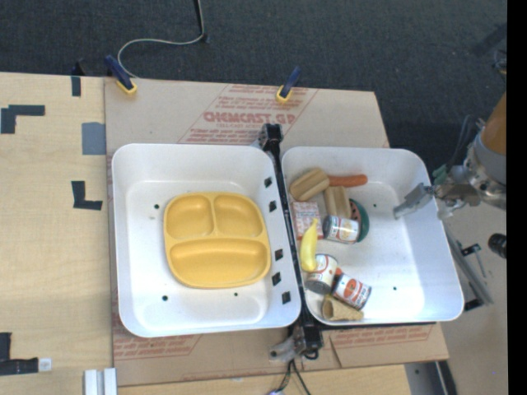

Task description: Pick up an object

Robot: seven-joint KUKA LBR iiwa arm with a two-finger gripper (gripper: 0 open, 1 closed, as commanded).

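My gripper (pixel 424 199) hangs at the right bin's (pixel 412 257) right rim, above its bare upper right part and apart from every object. The bin's left half holds a heap: a tan bread roll (pixel 309 183), an orange carrot (pixel 352 180), a wooden block (pixel 335 200), a tin lying on its side (pixel 342 229) against a green lid (pixel 361 217), a yellow banana (pixel 308 250), a pink packet (pixel 304 215), a red-labelled can (pixel 352 290) and a tan piece (pixel 340 309) at the front. Nothing shows in the gripper.
The left bin (pixel 136 220) holds a yellow divided plate (pixel 216 239). A black divider (pixel 280 220) runs between the bins. Both stand on a cardboard sheet (pixel 239 118) held by two blue-and-yellow clamps (pixel 121 76). A cable (pixel 160 44) lies behind.
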